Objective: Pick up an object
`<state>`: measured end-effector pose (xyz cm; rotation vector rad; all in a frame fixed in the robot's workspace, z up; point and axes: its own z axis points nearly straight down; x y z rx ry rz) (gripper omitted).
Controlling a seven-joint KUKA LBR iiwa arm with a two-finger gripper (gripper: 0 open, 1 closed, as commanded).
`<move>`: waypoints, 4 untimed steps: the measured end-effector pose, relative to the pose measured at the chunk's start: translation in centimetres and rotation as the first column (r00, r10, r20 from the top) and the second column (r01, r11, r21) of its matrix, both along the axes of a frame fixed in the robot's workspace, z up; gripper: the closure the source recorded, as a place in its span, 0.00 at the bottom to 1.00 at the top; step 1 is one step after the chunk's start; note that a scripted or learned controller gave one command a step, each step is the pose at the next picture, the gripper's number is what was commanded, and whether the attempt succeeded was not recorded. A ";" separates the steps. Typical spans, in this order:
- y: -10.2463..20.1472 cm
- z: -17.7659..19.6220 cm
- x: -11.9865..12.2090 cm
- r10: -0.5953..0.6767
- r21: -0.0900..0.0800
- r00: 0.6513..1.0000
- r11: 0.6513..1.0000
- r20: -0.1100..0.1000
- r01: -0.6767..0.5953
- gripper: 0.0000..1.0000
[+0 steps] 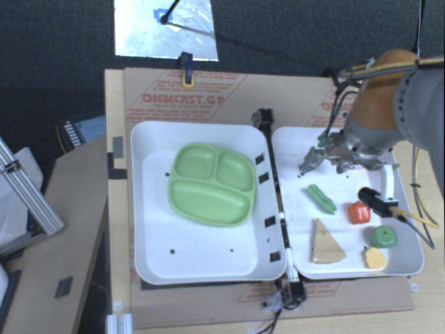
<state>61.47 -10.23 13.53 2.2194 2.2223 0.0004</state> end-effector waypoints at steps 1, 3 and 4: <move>0.0 1.2 0.1 0.001 0.000 1.000 1.000 0.003 -0.001 1.00; -0.1 6.9 0.4 0.002 0.000 1.000 1.000 0.002 -0.002 1.00; 6.2 7.4 -0.8 0.008 0.002 1.000 1.000 0.000 -0.008 1.00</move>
